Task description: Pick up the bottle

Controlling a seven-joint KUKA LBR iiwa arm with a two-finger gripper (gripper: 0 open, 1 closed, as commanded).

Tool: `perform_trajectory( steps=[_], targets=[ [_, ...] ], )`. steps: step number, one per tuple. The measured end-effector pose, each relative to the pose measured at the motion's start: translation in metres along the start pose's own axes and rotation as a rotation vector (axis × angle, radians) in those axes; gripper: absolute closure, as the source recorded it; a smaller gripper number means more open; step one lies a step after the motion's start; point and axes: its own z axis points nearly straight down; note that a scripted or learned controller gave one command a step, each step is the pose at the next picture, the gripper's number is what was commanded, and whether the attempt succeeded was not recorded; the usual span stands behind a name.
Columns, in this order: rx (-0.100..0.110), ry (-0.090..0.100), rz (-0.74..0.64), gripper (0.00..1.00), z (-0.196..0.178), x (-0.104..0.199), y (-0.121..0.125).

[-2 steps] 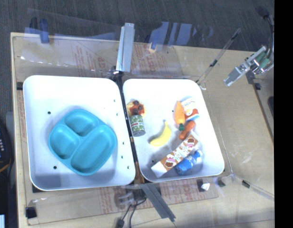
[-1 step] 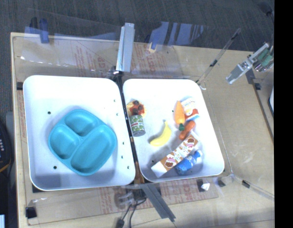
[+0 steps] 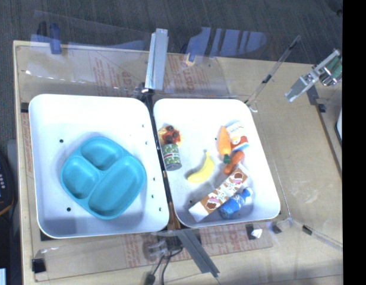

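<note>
Blue bottle [image 3: 235,205] sits lowest in the frame, in the right bin [image 3: 265,165], touching a long snack box [image 3: 220,194]; your gripper [image 3: 318,79] hangs at upper right, well apart, holding nothing; jaw opening can't be told; come down over the bottle's free lower side, clear of the box; its long axis seems to run lower left to upper right; cap end unclear.

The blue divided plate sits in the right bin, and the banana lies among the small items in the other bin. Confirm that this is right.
Not quite. The camera view shows the blue divided plate in the left bin, not the right one. The rest holds: the banana lies among the small items in the other bin, the right one.
</note>
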Motion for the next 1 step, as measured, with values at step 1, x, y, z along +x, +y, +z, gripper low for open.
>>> perform_trajectory(
  steps=[1],
  targets=[
    [0.0,-0.001,-0.004,1.0,-0.0104,-0.0001,0.0008]
  ],
)
